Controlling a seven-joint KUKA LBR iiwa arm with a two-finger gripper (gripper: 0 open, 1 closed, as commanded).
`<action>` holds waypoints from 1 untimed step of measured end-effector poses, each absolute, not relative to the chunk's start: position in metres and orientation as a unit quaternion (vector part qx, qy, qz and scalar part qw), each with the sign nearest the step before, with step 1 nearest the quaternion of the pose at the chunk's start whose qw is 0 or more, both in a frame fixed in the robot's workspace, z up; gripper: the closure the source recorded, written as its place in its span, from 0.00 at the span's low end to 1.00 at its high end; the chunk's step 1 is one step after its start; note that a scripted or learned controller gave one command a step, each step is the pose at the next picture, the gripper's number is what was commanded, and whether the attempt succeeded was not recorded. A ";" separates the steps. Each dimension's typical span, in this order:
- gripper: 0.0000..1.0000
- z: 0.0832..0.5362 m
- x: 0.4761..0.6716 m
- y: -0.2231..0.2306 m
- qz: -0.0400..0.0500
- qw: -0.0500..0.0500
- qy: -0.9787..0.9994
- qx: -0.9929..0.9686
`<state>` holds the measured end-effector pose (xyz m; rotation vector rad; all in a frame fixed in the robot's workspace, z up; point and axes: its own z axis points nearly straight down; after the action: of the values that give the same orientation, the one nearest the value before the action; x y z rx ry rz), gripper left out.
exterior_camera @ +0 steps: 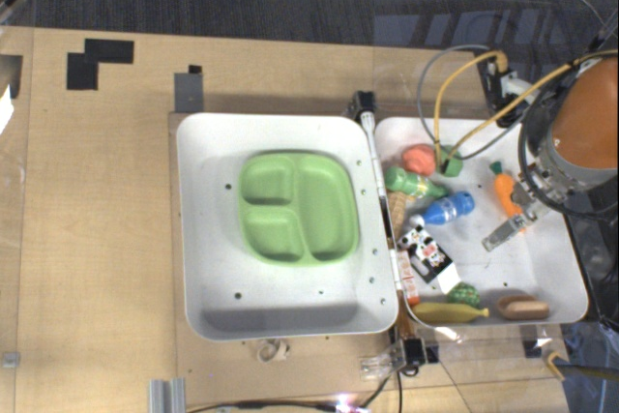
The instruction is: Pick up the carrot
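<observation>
The carrot (505, 192) is small and orange with a green top. It lies in the right part of the right bin (551, 266), pointing toward the bin's far side. My gripper (513, 220) hangs low over the bin, right beside the carrot and just on its near side, partly covering its lower end. The arm's grey wrist and orange band (592, 116) come in from the right above it. I cannot make out whether the carrot is between the gripper's parts.
The right bin also holds a pink-red fruit (418, 158), a green item (406, 181), a blue bottle (451, 207), a black-and-white toy (426, 252), a banana (451, 312) and a brown piece (523, 308). A green divided plate (295, 206) sits in the left bin (208, 237).
</observation>
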<state>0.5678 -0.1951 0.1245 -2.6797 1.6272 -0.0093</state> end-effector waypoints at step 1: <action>0.00 0.088 0.605 -0.189 -0.004 0.005 0.513 -0.858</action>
<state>0.6047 -0.1887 0.0877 -2.6884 1.6063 -0.0111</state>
